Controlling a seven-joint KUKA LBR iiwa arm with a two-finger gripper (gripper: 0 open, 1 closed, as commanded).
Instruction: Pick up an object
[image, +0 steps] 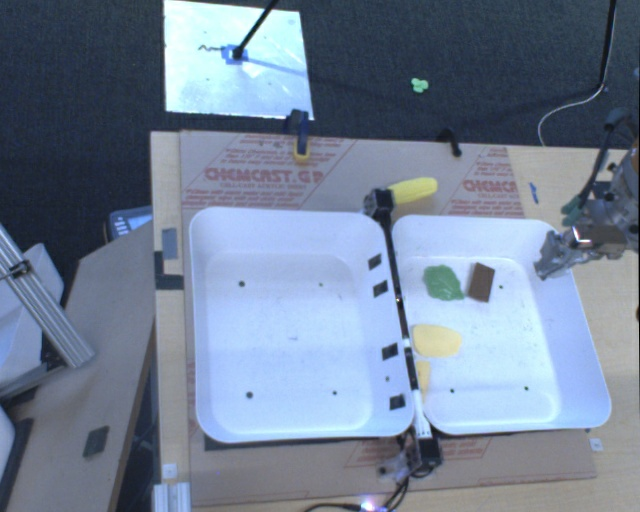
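The camera view looks down on two shallow white bins set side by side on a sheet of printed cardboard that covers the bench. The right bin serves as the landmark here. Inside it, toward its far half, a green object lies flat on the floor, and a small brown block sits just beside it, on the side nearer the arm. Nearer the camera, close to the bin's left wall, a pale yellow object rests on the floor; a smaller yellow piece lies just below it against the divider. The left bin touches the right bin along that divider edge, where dark clips run in a row. Beyond the right bin's far left corner, a yellow-handled tool lies on the cardboard. The gripper hangs over the right bin's far right edge, well apart from the brown block and the green object, with the arm reaching in from the right. Whether its jaws are spread or pressed together cannot be told at this size; nothing is seen between them. A shiny metal plate lies on the dark floor well beyond the bins.
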